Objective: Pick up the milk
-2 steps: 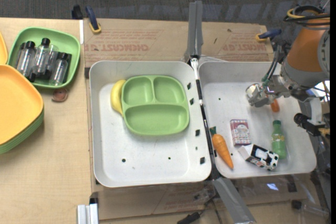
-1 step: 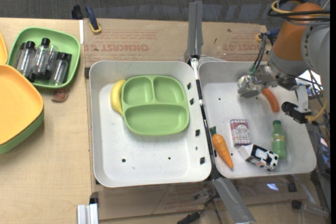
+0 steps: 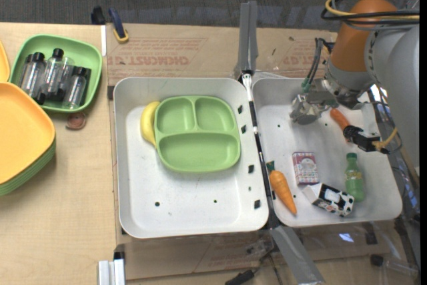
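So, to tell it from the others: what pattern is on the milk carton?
Black-and-white cow patches on the milk carton, seen in the camera view.

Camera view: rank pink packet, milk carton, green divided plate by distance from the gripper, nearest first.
From the gripper, in the right bin's upper part:
1. Pink packet, right bin, middle.
2. Green divided plate, left bin.
3. Milk carton, right bin's lower edge.
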Controlling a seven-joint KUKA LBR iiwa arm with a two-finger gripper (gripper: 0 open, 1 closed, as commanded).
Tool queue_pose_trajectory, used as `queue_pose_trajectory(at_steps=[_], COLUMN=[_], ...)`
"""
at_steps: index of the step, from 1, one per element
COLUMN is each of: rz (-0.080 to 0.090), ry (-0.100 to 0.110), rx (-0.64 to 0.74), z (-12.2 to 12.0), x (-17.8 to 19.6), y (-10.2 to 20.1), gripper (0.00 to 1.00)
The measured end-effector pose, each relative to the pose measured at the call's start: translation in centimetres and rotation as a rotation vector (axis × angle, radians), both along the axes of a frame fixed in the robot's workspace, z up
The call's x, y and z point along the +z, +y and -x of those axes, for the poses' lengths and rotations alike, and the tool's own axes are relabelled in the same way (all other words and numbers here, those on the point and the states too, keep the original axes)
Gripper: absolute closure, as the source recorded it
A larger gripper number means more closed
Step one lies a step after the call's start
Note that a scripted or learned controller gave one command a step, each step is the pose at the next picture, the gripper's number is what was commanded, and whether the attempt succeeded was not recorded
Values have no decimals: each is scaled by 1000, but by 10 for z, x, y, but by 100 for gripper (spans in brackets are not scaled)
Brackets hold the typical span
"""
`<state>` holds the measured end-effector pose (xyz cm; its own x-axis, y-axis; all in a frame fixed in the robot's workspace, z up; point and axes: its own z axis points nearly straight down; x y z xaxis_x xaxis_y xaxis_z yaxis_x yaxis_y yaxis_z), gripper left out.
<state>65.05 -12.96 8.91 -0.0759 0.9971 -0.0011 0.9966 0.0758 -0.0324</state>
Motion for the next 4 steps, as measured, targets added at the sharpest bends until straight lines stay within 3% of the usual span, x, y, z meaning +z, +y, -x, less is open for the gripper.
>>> queue_pose_trajectory(at_steps=[1, 2, 3, 4], rz=[-5, -7, -6, -9], ry=[-30, -32, -32, -30], rx=[60, 274, 229, 328], z=[88, 77, 11, 69], x=[2, 102, 25, 2], y=[-7, 43, 16, 21], gripper=[100, 100, 100, 100])
